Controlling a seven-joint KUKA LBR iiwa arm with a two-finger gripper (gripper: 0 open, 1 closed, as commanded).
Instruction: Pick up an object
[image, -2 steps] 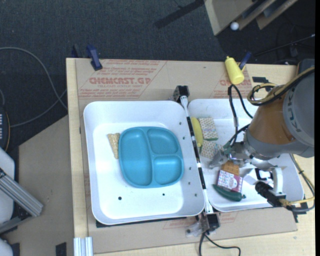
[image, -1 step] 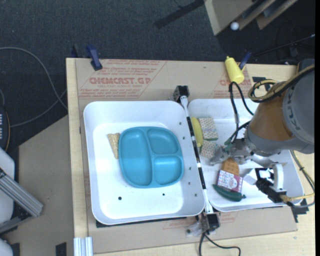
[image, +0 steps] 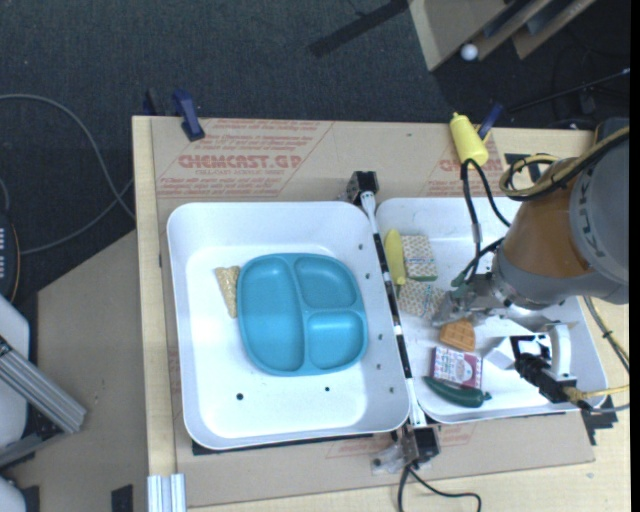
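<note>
You see the gripper (image: 462, 312) low in the right bin (image: 440, 212) — fingers pinching an orange cracker (image: 458, 334), beside a pink box (image: 457, 369).

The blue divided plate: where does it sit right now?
The blue divided plate lies mid left bin, a tan cracker-like piece at its left edge.

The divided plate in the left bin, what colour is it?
Light blue; the divided plate shows clearly in the camera view.

Read "CHEMCAST GP" in red letters on the brown board (image: 240, 160) under the bins. Saw more red print below it and at the right, too small to read.
</note>
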